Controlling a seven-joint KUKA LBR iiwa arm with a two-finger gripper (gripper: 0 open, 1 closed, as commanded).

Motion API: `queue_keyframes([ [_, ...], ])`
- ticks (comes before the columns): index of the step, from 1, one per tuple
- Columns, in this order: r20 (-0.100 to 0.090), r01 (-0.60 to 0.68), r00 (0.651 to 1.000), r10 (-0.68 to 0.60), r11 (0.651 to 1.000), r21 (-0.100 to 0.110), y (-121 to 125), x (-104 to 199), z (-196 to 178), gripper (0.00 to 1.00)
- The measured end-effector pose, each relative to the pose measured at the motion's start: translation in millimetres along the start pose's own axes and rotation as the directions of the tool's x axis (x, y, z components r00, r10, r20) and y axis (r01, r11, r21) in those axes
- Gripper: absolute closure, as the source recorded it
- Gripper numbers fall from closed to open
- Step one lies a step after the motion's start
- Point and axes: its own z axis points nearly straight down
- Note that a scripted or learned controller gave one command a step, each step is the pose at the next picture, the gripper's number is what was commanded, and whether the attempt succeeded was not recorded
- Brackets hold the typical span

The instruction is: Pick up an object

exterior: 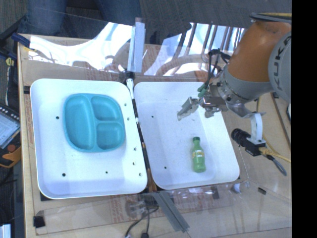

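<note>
Two bins side by side — the left bin (42,133) holds a divided tray (94,121); the right bin (163,133) holds a bottle (198,154), with the gripper (190,107) above it.

A robotics lab or test cell — an industrial arm (257,58) with an orange band reaches over a wooden worktop (277,192) bearing two shallow white bins (89,182) side by side, clear shielding panels (133,38) stand along the back edge, and loose cables (136,227) trail off the front — nothing domestic
</note>
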Motion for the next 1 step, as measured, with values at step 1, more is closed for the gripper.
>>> queue_keyframes([
  [1,-0.001,0.090,0.996,-0.090,0.996,0.001,-28.7,-50.0,98.3,0.00],
])
